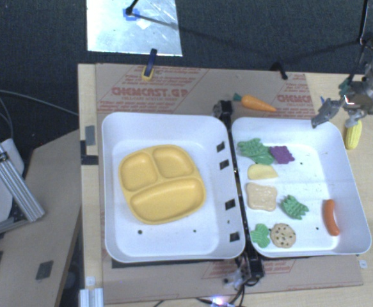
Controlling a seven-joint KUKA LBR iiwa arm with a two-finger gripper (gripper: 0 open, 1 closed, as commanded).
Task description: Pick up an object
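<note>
My gripper (337, 114) hangs above the far right corner of the right bin (356, 190), fingers spread open with nothing between them. A yellow corn cob (352, 135) lies just below it, at the bin's right rim. Inside the right bin lie a green leafy piece (255, 149), purple grapes (281, 153), a pale yellow piece (261, 171), a bread slice (261, 196), another green piece (293, 206), a sausage (330, 217), a cookie (282, 235) and a green floret (260, 235).
The left bin (112, 235) holds a yellow divided plate (162, 183). A carrot (258, 103) lies on the cardboard behind the bins. A metal sheet (134, 18) sits at the back. An aluminium frame (7, 178) stands at the left.
</note>
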